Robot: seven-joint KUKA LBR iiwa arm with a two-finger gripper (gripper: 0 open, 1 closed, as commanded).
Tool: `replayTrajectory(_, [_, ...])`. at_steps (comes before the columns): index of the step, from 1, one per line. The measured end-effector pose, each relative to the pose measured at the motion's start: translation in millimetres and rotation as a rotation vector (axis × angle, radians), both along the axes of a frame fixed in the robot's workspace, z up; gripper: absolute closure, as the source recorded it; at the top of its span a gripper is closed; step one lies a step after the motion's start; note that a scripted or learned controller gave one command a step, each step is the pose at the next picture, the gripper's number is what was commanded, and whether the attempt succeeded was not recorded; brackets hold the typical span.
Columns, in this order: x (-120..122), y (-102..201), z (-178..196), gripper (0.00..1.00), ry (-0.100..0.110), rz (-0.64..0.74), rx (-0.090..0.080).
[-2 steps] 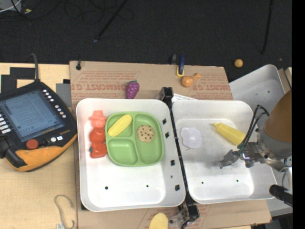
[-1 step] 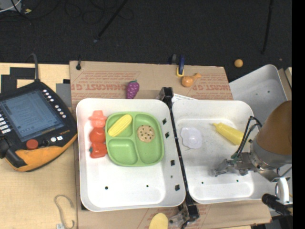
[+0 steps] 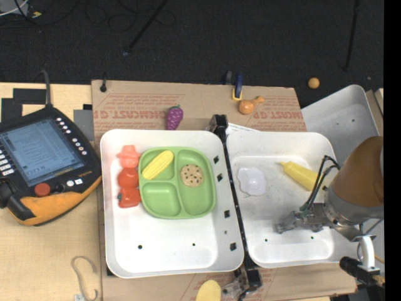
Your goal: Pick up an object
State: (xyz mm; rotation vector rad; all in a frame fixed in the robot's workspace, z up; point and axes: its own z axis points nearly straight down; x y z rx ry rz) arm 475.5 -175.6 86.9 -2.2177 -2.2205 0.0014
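My gripper (image 3: 289, 222) hangs low in the right bin (image 3: 269, 256), fingers narrow and holding nothing; the yellow mustard bottle (image 3: 299, 174) lies behind, so I risk closing on bare floor.

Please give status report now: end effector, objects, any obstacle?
End effector low in right bin, nothing seen held. Yellow bottle and clear cup lie apart from it. Nothing blocks the bottle.
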Motion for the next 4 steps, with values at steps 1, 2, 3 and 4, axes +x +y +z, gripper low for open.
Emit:
replayTrajectory(1, [0.7,-2.0,11.9,1.00,-0.003,-0.006,-0.001])
replayTrajectory(2, [-1.4,-8.1,54.9,1.00,-0.004,-0.008,-0.002])
replayTrajectory(3, [0.3,-14.7,116.5,1.00,-0.006,-0.003,-0.003])
replayTrajectory(4, [0.8,-15.7,141.9,1.00,-0.004,-0.001,-0.002])
